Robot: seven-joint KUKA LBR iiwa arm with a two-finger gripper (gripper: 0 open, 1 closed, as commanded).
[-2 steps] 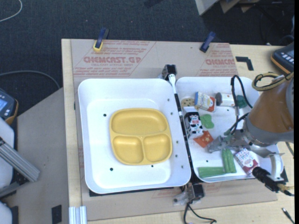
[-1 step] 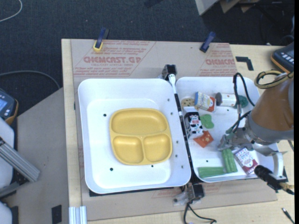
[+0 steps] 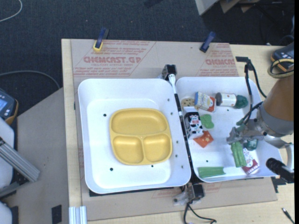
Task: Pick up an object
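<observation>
Closest to the lens, the arm (image 3: 280, 107) comes in from the right, its orange band above the grey wrist, and carries the gripper (image 3: 243, 138) low over the right part of the right bin (image 3: 219, 84). Whether the gripper is spread or closed cannot be told at this angle, and nothing is plainly seen gripped in it. Just below it in the view lies a green packet (image 3: 238, 155), its upper end partly covered by the gripper; whether the two touch cannot be told. Beside that packet, toward the bin's near right corner, sits a red and white packet (image 3: 252, 165). Left of the gripper lie a red packet (image 3: 203, 139), a small green piece (image 3: 207, 122) and a black and white box (image 3: 193, 123) by the bin's left wall. Along the near wall lies a flat green strip (image 3: 211, 171). At the far side are a white bottle with a green cap (image 3: 230, 100), a small carton (image 3: 205, 101) and a round biscuit (image 3: 188, 101). The left bin (image 3: 93, 125) holds a yellow divided plate (image 3: 140, 136)
</observation>
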